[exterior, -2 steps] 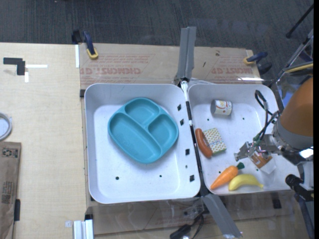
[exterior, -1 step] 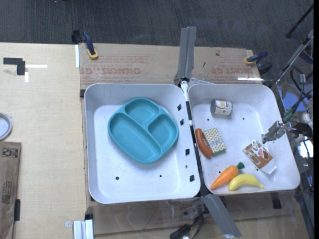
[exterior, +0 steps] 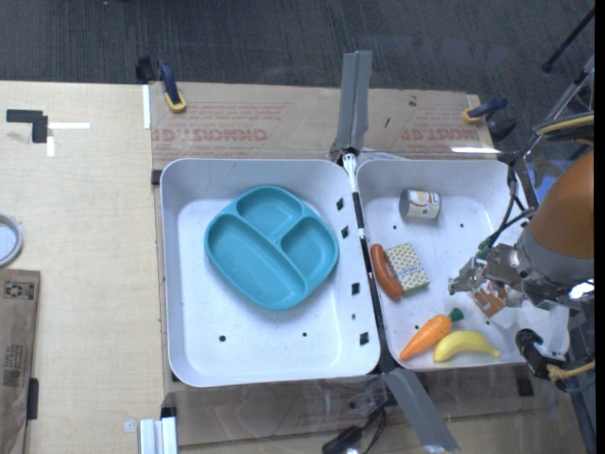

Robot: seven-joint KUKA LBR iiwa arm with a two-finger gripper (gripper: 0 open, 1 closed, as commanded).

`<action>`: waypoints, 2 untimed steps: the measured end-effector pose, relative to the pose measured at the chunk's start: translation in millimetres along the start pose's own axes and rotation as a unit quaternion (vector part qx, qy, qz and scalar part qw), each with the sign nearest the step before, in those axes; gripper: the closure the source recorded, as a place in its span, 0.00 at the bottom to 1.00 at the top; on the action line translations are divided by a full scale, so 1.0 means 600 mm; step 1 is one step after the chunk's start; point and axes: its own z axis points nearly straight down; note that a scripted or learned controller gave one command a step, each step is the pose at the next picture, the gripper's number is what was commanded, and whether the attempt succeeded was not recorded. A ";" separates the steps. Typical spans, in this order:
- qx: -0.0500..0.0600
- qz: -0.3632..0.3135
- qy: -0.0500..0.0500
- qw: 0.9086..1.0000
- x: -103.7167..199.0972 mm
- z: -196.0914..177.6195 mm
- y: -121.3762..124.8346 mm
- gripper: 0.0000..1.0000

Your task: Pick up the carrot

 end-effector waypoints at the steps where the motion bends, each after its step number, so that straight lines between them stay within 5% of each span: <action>1: -0.010 -0.250 -0.005 0.968 0.074 0.013 -0.017 0.00; 2: -0.006 -0.448 -0.004 0.894 0.049 0.014 -0.012 0.00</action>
